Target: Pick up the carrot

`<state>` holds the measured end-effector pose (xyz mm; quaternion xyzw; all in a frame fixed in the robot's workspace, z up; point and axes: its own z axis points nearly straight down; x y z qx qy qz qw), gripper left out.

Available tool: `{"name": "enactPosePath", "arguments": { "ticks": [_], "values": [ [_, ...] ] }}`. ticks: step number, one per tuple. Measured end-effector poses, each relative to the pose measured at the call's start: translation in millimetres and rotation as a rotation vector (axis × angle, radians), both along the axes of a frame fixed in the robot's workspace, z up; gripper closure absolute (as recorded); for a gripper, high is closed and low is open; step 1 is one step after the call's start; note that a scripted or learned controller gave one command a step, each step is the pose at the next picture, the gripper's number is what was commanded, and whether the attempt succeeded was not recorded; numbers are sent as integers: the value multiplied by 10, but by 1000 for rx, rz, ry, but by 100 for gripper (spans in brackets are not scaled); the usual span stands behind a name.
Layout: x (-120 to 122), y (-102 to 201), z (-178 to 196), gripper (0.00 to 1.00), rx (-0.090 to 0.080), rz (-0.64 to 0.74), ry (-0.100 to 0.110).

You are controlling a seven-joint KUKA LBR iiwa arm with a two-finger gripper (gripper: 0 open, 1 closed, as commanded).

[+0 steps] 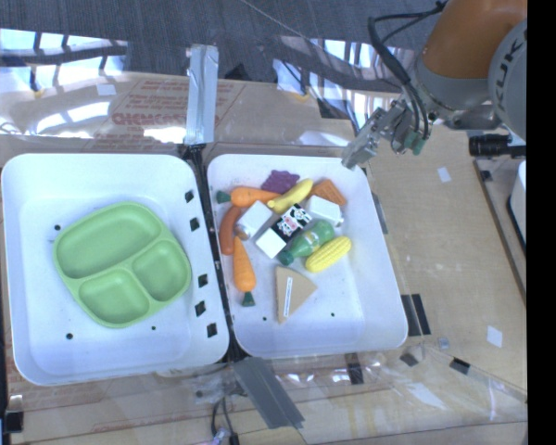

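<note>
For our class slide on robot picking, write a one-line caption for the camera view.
The tool hovers over the right bin's far rim, the carrot lying among toy foods inside.

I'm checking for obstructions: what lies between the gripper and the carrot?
In the camera view, the gripper hovers at the right bin's upper right rim. Between it and the carrot lie a banana, milk carton and green bottle.

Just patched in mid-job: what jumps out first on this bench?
The bright green divided plate sits alone in the left bin. The right bin holds a heap of toy food, with a carrot at its left side. The pincer hangs above that bin's far right corner.
</note>
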<state>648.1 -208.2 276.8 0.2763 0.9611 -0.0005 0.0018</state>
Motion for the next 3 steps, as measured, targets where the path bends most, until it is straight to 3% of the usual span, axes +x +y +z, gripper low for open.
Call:
{"name": "enactPosePath", "arguments": {
  "ticks": [2, 3],
  "values": [
    [-95, 1, 25, 100, 1, 161, 5],
    [-3, 17, 23, 100, -2, 241, -2]
  ]
}}
